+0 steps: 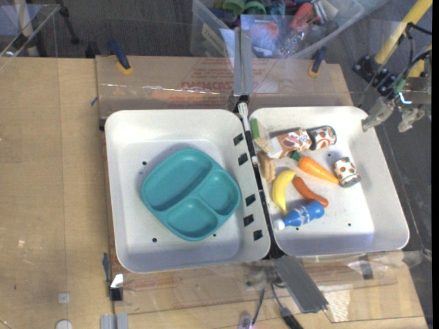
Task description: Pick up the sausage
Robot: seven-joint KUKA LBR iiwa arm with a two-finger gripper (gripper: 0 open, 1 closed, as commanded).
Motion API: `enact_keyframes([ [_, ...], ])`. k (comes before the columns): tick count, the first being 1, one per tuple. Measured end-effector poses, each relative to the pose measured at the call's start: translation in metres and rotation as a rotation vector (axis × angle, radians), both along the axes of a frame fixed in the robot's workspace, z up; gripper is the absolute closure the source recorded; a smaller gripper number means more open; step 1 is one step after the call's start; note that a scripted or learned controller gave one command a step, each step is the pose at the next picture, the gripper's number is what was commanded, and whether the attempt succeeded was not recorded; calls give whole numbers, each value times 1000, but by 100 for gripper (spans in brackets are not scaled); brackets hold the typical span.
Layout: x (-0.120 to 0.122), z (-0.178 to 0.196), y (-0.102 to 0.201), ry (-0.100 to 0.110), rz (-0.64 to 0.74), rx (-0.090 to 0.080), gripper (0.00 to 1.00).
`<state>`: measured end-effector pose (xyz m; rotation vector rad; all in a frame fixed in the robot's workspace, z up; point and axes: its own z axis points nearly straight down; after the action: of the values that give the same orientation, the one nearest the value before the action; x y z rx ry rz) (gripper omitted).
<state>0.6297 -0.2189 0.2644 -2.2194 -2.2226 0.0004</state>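
Observation:
The sausage (pixel 311 192) is a short orange-red piece lying aslant in the right bin (pixel 384 204), between the yellow banana (pixel 282 190) and the bin's open floor. It lies just below the carrot (pixel 318 171) and above the blue bottle (pixel 300 216). My gripper (pixel 392 110) hangs at the right bin's far right corner, over the rim and well away from the sausage. It is small and cluttered with cables there.
The left bin (pixel 130 149) holds a teal divided plate (pixel 190 192). Two printed cans (pixel 322 138) (pixel 345 171), a red-and-white packet (pixel 295 142) and a beige piece (pixel 267 165) share the right bin. A clear tub of toys (pixel 274 9) stands behind.

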Motion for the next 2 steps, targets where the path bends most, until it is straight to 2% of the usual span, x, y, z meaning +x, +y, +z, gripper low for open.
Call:
enact_keyframes([
  [1,-32,-119,50,0,-83,0,0],
  [2,-64,-174,83,-11,-154,-3,0],
])
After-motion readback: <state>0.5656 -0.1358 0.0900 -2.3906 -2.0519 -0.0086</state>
